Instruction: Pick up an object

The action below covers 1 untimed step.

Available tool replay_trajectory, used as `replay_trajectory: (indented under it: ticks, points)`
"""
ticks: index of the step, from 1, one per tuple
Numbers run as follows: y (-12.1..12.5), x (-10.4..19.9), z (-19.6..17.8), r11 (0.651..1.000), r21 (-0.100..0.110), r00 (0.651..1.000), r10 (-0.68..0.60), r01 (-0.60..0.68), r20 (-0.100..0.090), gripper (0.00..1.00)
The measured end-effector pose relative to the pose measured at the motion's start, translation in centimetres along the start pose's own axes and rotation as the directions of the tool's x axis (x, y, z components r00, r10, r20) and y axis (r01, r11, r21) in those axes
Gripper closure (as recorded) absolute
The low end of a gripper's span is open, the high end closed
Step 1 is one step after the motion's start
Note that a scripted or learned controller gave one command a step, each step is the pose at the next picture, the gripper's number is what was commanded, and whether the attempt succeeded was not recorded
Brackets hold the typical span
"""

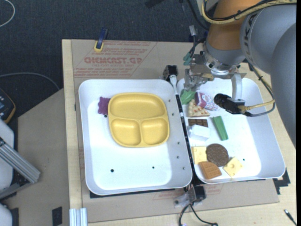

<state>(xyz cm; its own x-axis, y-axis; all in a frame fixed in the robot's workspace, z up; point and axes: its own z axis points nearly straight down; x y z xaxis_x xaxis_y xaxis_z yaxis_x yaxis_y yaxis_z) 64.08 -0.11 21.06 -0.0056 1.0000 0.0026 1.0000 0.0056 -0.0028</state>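
Camera view: gripper (192, 84) just above green piece (187, 97) (right bin (263, 140)).

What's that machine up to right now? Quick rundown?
Hand low over right bin, top-left corner. Nothing seen held. Green piece just beneath. Toy foods crowd nearby.

A robotics lab or test cell is indicated. Left of the gripper (192, 81), a bench (70, 126) faced with protective sheeting printed with a maker's name is seen, an aluminium extrusion (19, 161) farther left, and loose cables (28, 76) trailed across dark carpet (47, 13).
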Motion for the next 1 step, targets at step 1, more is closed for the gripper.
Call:
replay_trajectory:
  ticks: [1]
  points:
    - [0.35,5.68,-0.16,1.0,-0.005,1.0,-0.001,0.001,0.0,1.0]
